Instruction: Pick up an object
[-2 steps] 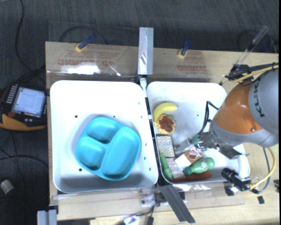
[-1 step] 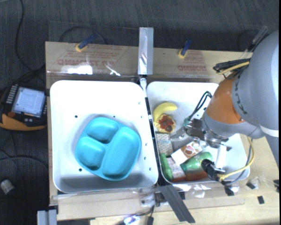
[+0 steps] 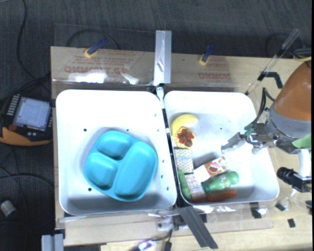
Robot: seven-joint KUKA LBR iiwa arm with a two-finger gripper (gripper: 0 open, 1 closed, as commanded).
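The fingers [image 3: 234, 143] hang over the right bin [image 3: 251, 109]; I cannot tell whether they are apart. Just below-left lies a small carton [image 3: 215, 167], probably light and stiff, best gripped across its narrow sides.

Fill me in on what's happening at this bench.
A robot arm reaches in from the right over the right bin. Its gripper hangs above bare bin floor and holds nothing visible. The items lie along the bin's left and lower sides: a banana, a green bottle, small packets. The left bin holds a blue divided tray.
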